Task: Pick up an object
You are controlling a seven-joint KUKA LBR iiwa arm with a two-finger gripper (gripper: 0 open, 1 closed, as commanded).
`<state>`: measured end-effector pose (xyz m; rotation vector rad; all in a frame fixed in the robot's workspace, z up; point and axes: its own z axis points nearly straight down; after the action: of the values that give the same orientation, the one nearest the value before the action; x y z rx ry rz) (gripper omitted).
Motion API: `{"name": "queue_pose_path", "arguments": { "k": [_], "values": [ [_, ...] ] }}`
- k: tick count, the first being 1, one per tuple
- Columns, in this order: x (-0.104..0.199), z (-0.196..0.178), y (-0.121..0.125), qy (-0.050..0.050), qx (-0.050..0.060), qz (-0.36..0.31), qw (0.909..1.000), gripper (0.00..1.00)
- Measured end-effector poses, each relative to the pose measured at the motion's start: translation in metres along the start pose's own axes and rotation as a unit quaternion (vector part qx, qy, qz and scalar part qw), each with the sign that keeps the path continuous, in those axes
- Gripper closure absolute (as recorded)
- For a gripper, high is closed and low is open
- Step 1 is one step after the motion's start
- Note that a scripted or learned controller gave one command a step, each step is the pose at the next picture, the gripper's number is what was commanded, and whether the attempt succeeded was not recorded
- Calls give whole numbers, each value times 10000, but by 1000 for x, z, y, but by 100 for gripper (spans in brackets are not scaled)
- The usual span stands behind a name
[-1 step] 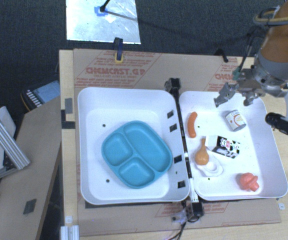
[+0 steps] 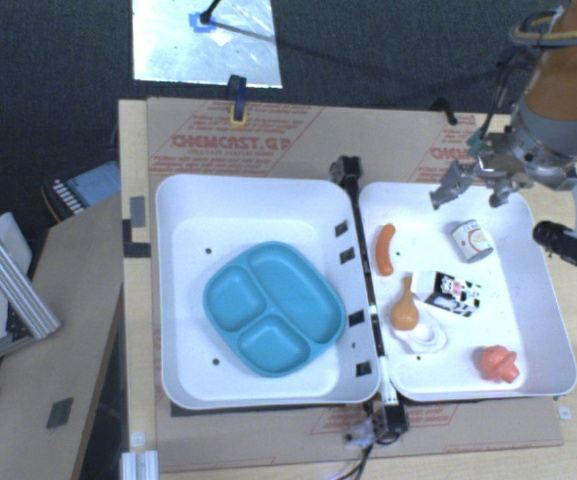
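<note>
The small grey can (image 2: pixel 471 240) lies in the right bin (image 2: pixel 558 338), at about 1 o'clock from the bin's centre. The gripper (image 2: pixel 473 184) hangs just above it with fingers open. I think it should descend straight, centre the can between both fingers, then close.

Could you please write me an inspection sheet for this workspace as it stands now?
Surface: two white bins, left bin and right bin, on a board.
Job's things: right bin holds an orange sausage, a small can, a black-and-white carton, a tan pear-shaped toy and a pink toy.
Clutter: blue divided plate in the left bin.
Grippers: hand above the right bin's far edge, holding nothing.
Cables: wires at the near edge.
Surroundings: shiny sheet on dark carpet.
</note>
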<state>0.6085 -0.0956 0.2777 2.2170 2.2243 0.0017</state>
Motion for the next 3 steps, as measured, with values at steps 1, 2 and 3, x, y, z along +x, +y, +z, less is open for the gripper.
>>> {"name": "queue_pose_path", "arguments": {
  "k": [1,2,3],
  "values": [
    [3,62,-4,3,27,11,10000,0],
    [-2,106,-5,0,19,13,10000,0],
    [7,154,-5,4,20,-4,10000,0]
  ]
}}
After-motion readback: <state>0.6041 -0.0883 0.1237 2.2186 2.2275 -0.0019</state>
